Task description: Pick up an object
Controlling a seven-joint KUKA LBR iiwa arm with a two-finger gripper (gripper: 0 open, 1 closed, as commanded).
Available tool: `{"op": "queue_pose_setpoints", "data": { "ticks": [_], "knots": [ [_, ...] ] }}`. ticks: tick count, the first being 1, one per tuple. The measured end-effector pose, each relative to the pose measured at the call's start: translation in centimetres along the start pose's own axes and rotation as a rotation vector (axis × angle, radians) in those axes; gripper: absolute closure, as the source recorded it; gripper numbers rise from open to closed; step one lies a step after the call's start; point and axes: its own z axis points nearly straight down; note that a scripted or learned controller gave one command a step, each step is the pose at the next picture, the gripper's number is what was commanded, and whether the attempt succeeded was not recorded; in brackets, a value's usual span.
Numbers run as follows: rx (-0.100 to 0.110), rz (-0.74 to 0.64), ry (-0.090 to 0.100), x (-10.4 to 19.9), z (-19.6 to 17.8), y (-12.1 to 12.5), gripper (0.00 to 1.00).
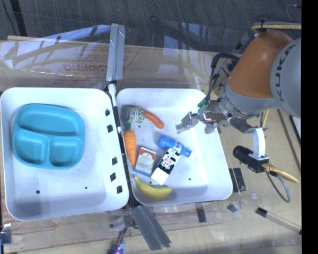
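the arm (pixel 265 73) enters from the right and its gripper (pixel 190 121) hangs over the upper right part of the right bin (pixel 214 179). the fingers (pixel 186 124) appear slightly parted, with bare white bin floor visible beneath them; nothing sits between them.

contents of the right bin, all clear of the gripper: a small orange sausage-shaped item (pixel 153 119) lies near the top, its left end touching a dark green and grey piece (pixel 131 115) in the upper left corner. a carrot (pixel 130 146) lies lengthwise along the left wall. a small orange and white box (pixel 144 161) rests just right of the carrot. a blue cylinder (pixel 175 146) lies tilted near the middle, and a black and white carton (pixel 167 165) lies just below it, touching or nearly so. a banana (pixel 152 190) lies along the bottom wall, below the box and carton.

the left bin (pixel 21 194) holds a blue sectioned tray (pixel 49 135) in its upper left area.
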Motion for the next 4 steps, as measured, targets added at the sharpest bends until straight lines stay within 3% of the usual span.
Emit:
{"op": "queue_pose_setpoints", "data": {
  "ticks": [1,2,3,4],
  "knots": [
    [0.002,0.037,0.0,-0.7,12.7,2.0,0.0],
    [-0.003,-0.012,0.0,-1.4,15.5,5.3,0.0],
    [-0.001,-0.016,0.0,-1.4,14.5,5.3,1.0],
    [-0.005,-0.124,-0.002,-0.9,2.7,7.1,1.0]
  ]
}}
